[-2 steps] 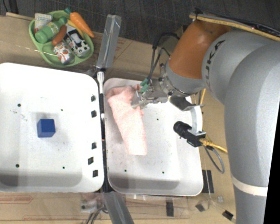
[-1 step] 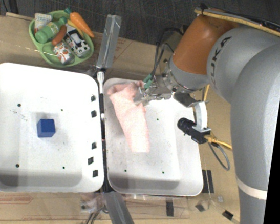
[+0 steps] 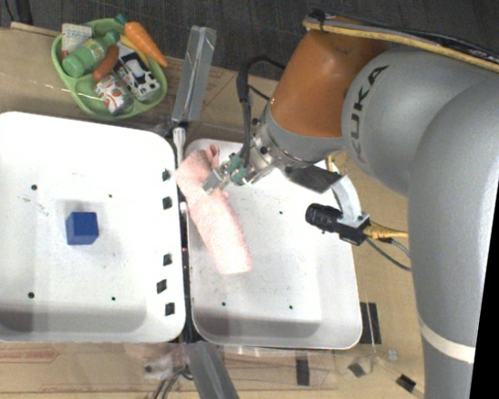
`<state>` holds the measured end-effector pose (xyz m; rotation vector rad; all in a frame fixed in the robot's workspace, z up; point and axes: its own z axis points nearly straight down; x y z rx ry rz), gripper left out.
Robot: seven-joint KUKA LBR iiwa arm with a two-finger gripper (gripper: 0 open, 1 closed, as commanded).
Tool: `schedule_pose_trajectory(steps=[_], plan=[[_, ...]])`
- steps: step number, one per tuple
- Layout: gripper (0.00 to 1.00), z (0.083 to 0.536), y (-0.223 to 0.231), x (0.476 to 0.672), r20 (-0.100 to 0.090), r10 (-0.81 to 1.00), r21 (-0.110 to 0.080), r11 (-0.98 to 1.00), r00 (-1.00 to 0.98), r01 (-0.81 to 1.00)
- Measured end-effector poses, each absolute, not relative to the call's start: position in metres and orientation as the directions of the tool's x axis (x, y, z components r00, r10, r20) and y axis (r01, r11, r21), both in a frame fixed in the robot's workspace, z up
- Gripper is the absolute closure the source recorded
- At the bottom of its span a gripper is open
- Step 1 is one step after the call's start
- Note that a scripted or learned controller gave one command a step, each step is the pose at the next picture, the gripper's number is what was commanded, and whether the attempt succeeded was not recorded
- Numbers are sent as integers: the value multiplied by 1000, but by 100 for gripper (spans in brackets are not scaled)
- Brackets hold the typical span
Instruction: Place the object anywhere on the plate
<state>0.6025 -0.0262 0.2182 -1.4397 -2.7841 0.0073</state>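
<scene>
A blue cube [image 3: 82, 228] rests on the floor of the left white bin [image 3: 18, 143], left of its middle. A long pink object [image 3: 217, 219] with a soft, towel-like look lies slantwise in the right white bin [image 3: 328, 297], along its left side. My gripper [image 3: 233, 170] hangs over the far left corner of the right bin, right at the upper end of the pink object and possibly touching it. The grey arm with its orange band [image 3: 322, 75] hides the bin's far right part. The cube is far from the gripper, in the other bin.
A green bowl [image 3: 73, 94] with toy foods, among them a carrot, stands on the bench behind the left bin. A black cable end [image 3: 330, 219] hangs over the right bin. A ridge with black clips [image 3: 167, 261] divides the two bins.
</scene>
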Motion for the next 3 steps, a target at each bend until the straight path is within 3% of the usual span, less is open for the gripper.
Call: schedule_pose_trajectory(steps=[1, 2, 3], plan=[[100, 226, 15, 597, 6, 523, -5, 852, -852, 523], [100, 218, 69, 583, 6, 146, -2, 989, -989, 146], [100, 226, 117, 573, 2, -1, -1, 1000, -1000, -1]])
